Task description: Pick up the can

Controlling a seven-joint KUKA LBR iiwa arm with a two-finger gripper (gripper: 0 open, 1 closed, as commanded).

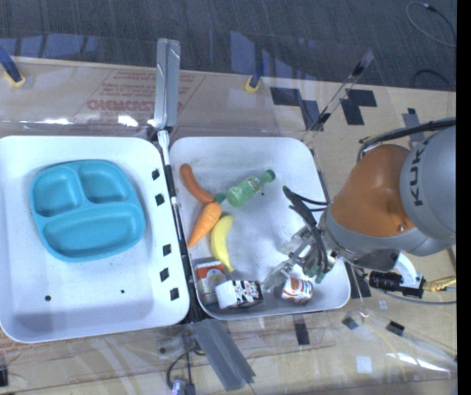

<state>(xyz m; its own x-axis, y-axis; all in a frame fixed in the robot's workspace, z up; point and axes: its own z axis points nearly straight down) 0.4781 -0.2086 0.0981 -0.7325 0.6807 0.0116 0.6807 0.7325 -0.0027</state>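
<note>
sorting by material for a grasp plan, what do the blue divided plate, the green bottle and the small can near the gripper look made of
The blue divided plate looks like moulded plastic: uniform matte colour, soft rounded compartments. The green bottle seems translucent glossy plastic, with highlights along its body. The small can, beside the gripper, looks like metal under a printed red and white label, though it is too small to be sure.

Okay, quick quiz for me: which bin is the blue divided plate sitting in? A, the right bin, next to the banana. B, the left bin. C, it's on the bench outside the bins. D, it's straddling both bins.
B: the blue divided plate lies flat in the left bin, while the banana, the carrot and the green bottle are in the right bin.
</note>
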